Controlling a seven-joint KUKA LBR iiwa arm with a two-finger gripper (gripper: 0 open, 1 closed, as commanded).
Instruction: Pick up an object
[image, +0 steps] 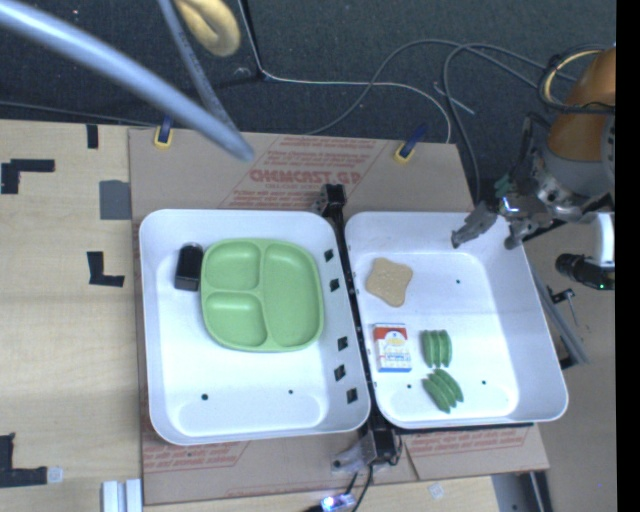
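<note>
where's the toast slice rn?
The toast slice lies in the right bin, upper-left area near the divider, just above the small carton.

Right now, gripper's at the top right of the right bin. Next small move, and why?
Probably shift the gripper toward the camera view's left and down, over the bread slice. The fingers look spread with nothing between them, the gripper sits above the right bin near its far rim, and the bread is the nearest item, lying apart from the others.

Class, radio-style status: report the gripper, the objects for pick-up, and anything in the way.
Gripper open, holding nothing, above right bin's far edge. Toast piece, small carton, two green pods lying loose in that bin. Nothing in the way.
</note>
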